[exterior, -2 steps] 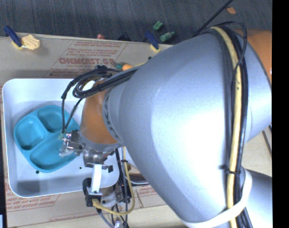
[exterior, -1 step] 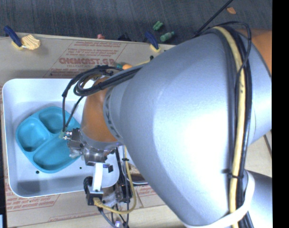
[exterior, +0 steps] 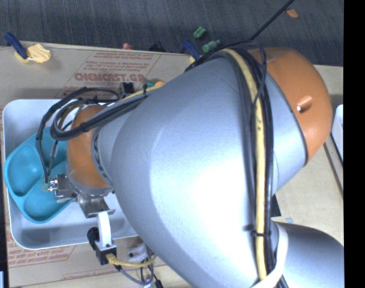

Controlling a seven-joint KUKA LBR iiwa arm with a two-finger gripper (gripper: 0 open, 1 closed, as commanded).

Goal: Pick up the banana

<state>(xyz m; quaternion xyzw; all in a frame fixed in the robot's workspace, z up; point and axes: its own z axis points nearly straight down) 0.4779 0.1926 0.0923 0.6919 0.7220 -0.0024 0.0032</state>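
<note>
**Fig.** Arm [exterior: 194, 173] (grey, orange band) reaches in from view-right and covers most of the bench; its wrist hangs over the view-left bin [exterior: 26, 236]. In that bin, a teal two-lobed dish [exterior: 26, 179] lies against the near-left wall, just beside the wrist. Gripper [exterior: 86, 201] sits under the wrist, pointing down into the bin; whether it is wide, narrow or holding anything cannot be told. Banana: position cannot be told, as the arm hides most of the bin floor. A yellowish sliver [exterior: 157, 84] at the arm's edge near the bin's far rim is poss. part of it, but too small to say. Judged step: approach/grasp. To do it well: come down vertically, stay clear of the dish and bin walls, close across the fruit's short axis near mid-length w/ light force (soft skin, curved, apt to roll), then lift straight up and check the hold. Surface: brown sheet [exterior: 110, 71] w/ red print under the bins; white rim of the second bin [exterior: 337, 137] at far right. Room: dark carpet [exterior: 80, 11] beyond the bench; a blue-and-yellow clip [exterior: 32, 53] on the sheet's far-left corner.
</note>
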